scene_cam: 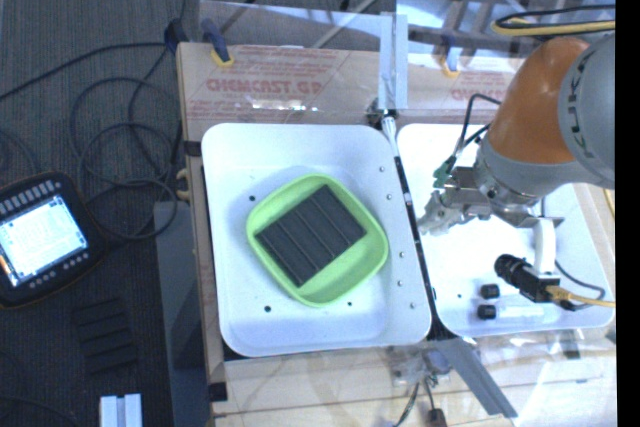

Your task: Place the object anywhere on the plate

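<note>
Single fixed camera above bench (300, 80), slanted downward, both bins framed, perhaps moderately near

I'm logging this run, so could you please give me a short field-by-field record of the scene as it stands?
left bin: holds a green plate
green plate: square with rounded corners, set at a slant near the bin's middle
dark ribbed slab: lying flat on the plate
right bin: the arm works above it
arm: reaches in from the right, orange band showing
gripper: over the right bin's left part, near the divide between the bins
gripper hold: nothing visible in it
</note>
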`<state>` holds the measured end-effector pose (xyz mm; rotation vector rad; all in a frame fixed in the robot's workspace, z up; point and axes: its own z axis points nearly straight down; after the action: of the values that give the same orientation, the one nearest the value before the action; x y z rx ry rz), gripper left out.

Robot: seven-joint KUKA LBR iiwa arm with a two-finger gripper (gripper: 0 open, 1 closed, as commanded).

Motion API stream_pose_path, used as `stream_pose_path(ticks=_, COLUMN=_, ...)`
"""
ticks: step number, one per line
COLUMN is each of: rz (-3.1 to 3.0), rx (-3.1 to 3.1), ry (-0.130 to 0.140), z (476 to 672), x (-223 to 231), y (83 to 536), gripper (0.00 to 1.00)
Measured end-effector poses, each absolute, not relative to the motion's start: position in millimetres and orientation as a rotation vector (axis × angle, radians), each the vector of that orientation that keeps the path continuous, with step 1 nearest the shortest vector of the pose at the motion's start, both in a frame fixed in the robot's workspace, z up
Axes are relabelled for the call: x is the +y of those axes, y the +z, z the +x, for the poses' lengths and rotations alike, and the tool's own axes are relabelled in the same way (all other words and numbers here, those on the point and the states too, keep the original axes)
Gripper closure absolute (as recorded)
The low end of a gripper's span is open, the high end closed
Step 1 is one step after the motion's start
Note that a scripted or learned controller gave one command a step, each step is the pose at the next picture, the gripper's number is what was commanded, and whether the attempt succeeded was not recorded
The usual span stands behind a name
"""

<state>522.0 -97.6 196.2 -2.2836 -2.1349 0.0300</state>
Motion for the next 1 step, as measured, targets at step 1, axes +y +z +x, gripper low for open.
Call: stream_pose_path(ticks=1, rz=-2.283, rx=-2.135, ry=0.030, z=521.9, x=-97.4, y=196.2, gripper=0.00)
